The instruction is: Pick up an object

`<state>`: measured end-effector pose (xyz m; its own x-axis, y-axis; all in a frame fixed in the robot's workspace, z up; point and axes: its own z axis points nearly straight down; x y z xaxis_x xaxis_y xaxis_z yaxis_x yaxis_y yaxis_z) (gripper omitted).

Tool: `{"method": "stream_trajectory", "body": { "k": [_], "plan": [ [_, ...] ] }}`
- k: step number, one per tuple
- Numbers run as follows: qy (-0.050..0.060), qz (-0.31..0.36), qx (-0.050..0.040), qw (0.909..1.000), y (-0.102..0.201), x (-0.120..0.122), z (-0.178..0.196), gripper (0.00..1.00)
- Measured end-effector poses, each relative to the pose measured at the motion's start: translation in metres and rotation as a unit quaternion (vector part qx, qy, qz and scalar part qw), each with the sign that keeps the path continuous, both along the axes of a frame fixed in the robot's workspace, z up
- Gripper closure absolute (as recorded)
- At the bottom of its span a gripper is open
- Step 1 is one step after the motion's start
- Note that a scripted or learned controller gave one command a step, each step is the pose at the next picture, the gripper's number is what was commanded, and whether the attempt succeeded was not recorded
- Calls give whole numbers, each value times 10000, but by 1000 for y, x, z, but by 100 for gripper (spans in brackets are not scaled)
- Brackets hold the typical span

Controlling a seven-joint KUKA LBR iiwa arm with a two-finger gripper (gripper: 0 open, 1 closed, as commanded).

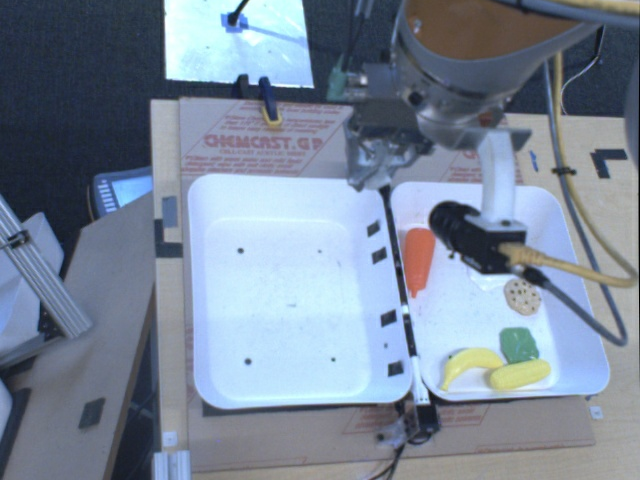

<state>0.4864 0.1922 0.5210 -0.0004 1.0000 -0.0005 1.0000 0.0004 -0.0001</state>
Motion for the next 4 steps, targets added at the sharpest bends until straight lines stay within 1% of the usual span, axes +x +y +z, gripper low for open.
{"method": "stream_trajectory", "body": {
  "k": [1, 2, 3, 4],
  "plan": [
    [-22, 14, 12, 10000, 0, 1, 13, 100],
    [-11, 27, 8, 10000, 26, 7, 14, 100],
    [-22, 27, 16, 10000, 25, 8, 26, 100],
    [2, -22, -4, 10000, -32, 0, -6, 100]
  ]
}}
